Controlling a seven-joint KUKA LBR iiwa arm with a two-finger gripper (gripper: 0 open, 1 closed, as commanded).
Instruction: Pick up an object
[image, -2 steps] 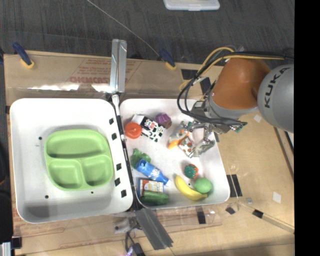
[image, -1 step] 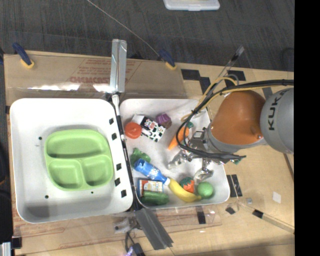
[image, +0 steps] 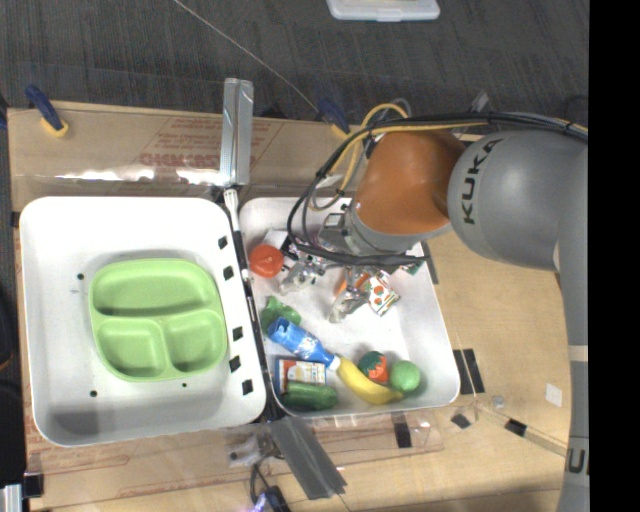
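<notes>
The right bin (image: 440, 345) holds the objects available for picking. A round orange-red item (image: 266, 261) lies near the bin's left wall in its upper part. Below it, a blue-wrapped item (image: 300, 342) with a green piece at its upper end lies at a slant along the left side. At the lower edge of the bin, a small box with a red and white label (image: 300, 374) sits above a dark green elongated item (image: 310, 397). To the right of these, a yellow banana (image: 362, 385) lies along the lower wall, with a small orange and green item (image: 374, 365) resting against it and a green round item (image: 405, 376) just beside that. A small white carton with a red and green print (image: 381, 294) lies tilted near the centre of the bin. The hand (image: 320, 285) is positioned low over the upper part of the right bin, between the orange-red item and the carton; whether its fingers are released or clenched cannot be determined, and no object is visibly between them. The grey arm (image: 520, 200) with its orange band (image: 405, 185) reaches in from the right, with cables looped above the wrist. The left bin (image: 40, 300) contains a green compartment tray (image: 157, 318). Both bins rest on the counter (image: 500, 330).
</notes>
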